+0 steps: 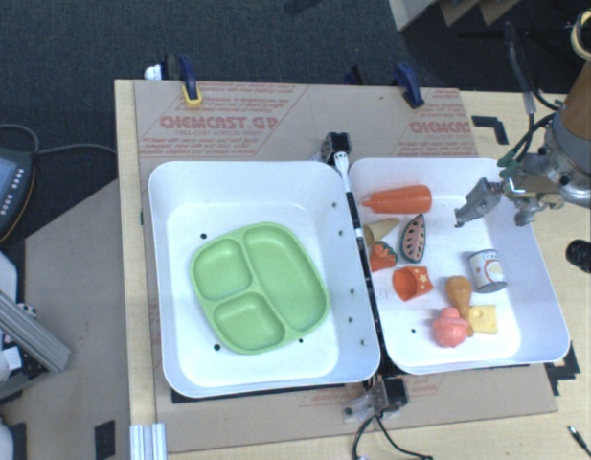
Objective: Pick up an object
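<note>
One tool (pixel 494 206), fingers apart and holding nothing, poised over the right bin's (pixel 549 295) upper right. Nearest item: can (pixel 486 270), below it; carrot (pixel 397 199) to its left. Step, as judged: approach. Next: centre over the can, descend, close.

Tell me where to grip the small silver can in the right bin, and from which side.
Grip the small silver can across its round side wall, coming straight down from above. It appears to lie tilted with free white floor around it; the nearest item, the tan cone-shaped toy, sits lower-left, so set the jaws across the can's narrow width, away from that side.
</note>
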`<act>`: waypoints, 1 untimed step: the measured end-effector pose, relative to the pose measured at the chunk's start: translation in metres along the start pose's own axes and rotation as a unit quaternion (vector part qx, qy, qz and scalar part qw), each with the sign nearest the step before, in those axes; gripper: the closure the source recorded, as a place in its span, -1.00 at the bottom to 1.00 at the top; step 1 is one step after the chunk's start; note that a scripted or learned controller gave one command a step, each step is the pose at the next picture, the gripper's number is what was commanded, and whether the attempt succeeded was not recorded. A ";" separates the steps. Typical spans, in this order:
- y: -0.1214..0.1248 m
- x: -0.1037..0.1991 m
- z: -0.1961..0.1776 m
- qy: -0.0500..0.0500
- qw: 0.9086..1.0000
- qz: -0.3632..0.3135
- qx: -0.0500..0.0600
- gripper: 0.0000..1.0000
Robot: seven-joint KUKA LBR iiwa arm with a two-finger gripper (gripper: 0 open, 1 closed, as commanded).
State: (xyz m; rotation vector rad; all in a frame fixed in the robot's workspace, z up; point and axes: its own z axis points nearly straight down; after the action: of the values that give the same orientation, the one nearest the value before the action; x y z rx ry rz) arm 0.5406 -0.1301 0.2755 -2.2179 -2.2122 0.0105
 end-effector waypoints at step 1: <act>0.002 0.000 -0.006 -0.001 1.000 -0.001 -0.006 -1.00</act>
State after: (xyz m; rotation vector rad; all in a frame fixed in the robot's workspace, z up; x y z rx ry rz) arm 0.5425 -0.1299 0.2814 -2.2220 -2.2219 -0.0007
